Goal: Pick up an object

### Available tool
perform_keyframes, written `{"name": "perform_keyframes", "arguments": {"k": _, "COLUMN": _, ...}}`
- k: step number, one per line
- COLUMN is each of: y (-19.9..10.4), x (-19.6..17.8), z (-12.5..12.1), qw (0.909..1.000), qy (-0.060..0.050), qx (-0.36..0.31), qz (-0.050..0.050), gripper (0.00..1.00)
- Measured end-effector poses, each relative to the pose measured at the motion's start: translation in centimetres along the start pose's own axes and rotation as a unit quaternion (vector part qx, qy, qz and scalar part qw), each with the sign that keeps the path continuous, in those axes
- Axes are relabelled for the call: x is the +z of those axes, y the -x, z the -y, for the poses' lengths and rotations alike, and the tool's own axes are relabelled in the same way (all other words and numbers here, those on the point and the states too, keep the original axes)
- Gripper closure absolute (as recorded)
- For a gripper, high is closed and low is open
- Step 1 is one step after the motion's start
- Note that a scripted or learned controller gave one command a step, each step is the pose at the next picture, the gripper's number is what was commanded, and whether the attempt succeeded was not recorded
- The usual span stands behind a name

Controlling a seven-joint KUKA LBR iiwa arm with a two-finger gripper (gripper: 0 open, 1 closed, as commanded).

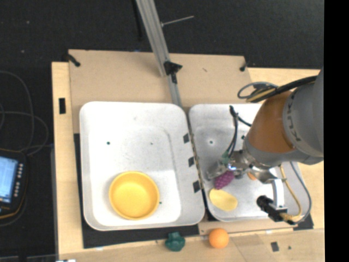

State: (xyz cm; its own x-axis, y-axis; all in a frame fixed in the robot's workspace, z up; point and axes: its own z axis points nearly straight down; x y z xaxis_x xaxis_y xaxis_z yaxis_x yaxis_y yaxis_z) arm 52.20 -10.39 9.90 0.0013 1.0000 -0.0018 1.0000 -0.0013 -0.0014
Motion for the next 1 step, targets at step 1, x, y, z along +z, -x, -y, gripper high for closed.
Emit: {"name": "perform_keyframes", "arguments": {"k": 1, "y": -0.01, "x": -1.25, "z": -0.19, "qw": 1.0000, "qy": 0.003, "qx": 0.002, "qz": -0.001, "gripper": 1.00}}
